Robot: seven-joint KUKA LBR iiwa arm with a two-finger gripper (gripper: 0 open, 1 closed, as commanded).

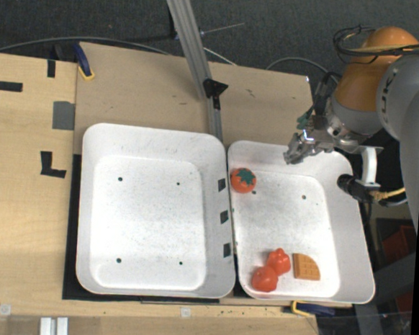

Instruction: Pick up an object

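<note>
Nearest you: red pepper, waffle, right bin. Arm angles down-left; gripper over bin's far rim, finger spread indiscernible, holding nothing visible.

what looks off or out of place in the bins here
Nothing looks spilled or damaged. The one oddity is the strawberry-like toy, perched up on the right bin's left wall rather than on its floor. The two red pieces and the tan waffle piece sit on the floor near the front. The gripper hangs over the far rim.
</note>
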